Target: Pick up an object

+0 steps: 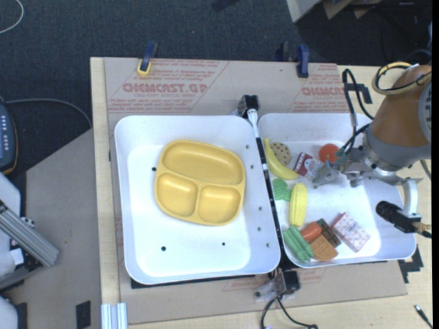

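Objects for picking lie crowded in the right bin (384,249): a banana (278,162) by the divider, a corn cob (298,204) just below it, a green pea pod (296,244) near the bottom edge, a red tomato (329,152) farther back, and a pink-checked packet (351,230) toward the lower right. Above this bin, near the tomato, hangs the gripper (328,175); whether its jaws are parted or closed cannot be made out, and nothing can be seen between them. In the left bin (137,184) rests a yellow divided plate (199,181).
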`<action>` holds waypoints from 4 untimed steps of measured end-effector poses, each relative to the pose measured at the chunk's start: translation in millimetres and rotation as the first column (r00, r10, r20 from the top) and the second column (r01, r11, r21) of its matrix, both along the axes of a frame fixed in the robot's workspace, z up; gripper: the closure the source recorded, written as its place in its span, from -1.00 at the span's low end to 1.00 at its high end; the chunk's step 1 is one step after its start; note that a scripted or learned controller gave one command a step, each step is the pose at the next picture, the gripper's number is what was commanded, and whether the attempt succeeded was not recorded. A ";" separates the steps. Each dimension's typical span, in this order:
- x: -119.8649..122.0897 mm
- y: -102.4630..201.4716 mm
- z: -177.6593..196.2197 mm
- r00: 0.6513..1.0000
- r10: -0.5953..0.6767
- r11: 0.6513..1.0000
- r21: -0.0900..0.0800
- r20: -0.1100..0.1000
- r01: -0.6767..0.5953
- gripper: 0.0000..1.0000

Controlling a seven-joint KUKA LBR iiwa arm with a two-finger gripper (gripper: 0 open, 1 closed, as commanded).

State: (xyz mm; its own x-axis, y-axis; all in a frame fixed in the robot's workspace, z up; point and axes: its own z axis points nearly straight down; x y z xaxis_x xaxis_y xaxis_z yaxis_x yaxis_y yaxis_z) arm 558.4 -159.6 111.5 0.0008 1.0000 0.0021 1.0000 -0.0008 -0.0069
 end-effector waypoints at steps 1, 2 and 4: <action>-0.7 0.9 -28.8 1.000 0.001 1.000 0.000 0.002 -0.001 -1.00; 0.4 0.0 -16.1 1.000 -0.001 1.000 -0.002 0.007 0.001 1.00; 10.2 -5.1 79.7 1.000 0.002 1.000 -0.005 0.015 -0.002 1.00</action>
State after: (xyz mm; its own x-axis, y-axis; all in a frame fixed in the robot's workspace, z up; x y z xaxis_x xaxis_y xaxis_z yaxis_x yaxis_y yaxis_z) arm 568.6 -164.7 191.2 -0.0009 1.0000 -0.0034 1.0000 0.0009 0.0080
